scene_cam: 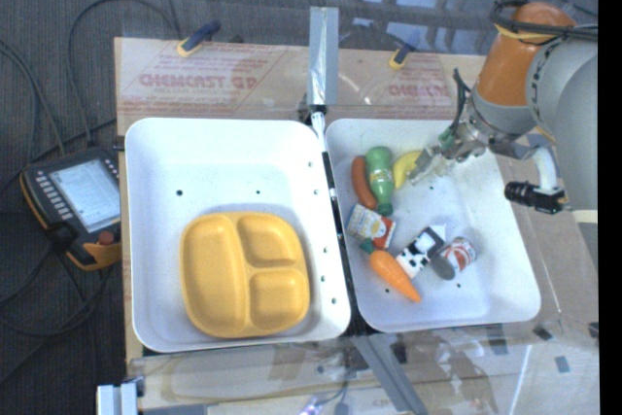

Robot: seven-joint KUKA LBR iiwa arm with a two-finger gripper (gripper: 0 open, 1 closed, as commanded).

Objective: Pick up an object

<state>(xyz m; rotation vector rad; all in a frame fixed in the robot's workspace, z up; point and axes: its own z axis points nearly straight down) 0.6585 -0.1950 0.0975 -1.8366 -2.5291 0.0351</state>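
Observation:
The right bin (486,301) holds several small items. A yellow banana-like piece (405,164) lies near its back, beside a green bottle-shaped toy (379,173) and an orange sausage-shaped toy (362,182). My gripper (433,164) hangs over the back of this bin, its tip right at the yellow piece's right end. Nothing shows as lifted by it. Further forward lie a small printed packet (369,225), an orange carrot (394,274), a black-and-white cow-patterned item (420,252) and a red-and-silver can (455,256).
The left bin (155,160) holds a yellow divided tray (246,272). A metal divider (321,63) stands between the bins at the back. A pendant (73,204) lies on the floor at far left. The arm (515,73) comes in over the right bin's back right corner.

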